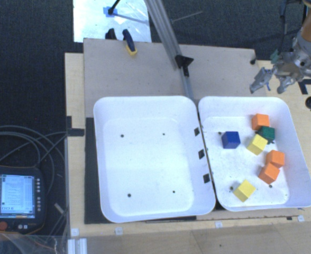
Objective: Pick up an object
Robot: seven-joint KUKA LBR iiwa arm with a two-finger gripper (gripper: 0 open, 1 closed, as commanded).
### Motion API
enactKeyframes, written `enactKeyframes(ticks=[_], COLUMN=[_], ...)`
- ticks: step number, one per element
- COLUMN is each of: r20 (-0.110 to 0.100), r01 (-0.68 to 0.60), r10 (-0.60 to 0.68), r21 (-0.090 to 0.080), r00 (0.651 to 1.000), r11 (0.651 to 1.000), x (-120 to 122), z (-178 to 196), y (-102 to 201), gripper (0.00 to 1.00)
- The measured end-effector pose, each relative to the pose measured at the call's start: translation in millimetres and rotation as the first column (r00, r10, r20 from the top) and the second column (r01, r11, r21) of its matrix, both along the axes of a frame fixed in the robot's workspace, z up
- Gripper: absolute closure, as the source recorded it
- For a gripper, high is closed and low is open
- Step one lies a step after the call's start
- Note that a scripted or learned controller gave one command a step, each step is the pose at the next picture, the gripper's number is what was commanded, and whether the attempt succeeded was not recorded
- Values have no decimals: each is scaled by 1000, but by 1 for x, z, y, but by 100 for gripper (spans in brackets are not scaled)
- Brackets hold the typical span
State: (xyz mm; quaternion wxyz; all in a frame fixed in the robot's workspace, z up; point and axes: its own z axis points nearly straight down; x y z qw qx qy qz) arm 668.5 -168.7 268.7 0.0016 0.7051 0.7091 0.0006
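Blocks sit loose in the right bin (298, 187), clustered toward its far corner: an orange block (260, 121) touching a green block (267, 133), a yellow block (257, 144) just beside them, the blue block (230, 139) apart on the side nearer the left bin (100, 157). The tool (274, 81) hangs outside the right bin's far rim, fingers spread wide, holding nothing. Likely trouble: in that tight cluster, a finger could land on a neighbour and shove it aside. All look like hard, matte, square-edged cubes; the bin is smooth white plastic.
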Motion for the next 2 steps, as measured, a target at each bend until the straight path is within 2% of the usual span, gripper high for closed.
enactKeyframes(ticks=[1, 2], r20=[-1, -3], r01=[0, 1], r10=[0, -1], r21=[-1, 0], r00=[1000, 1000], r11=[1000, 1000], x=[0, 2], z=[0, -41], y=[0, 0], gripper=[0, 0])
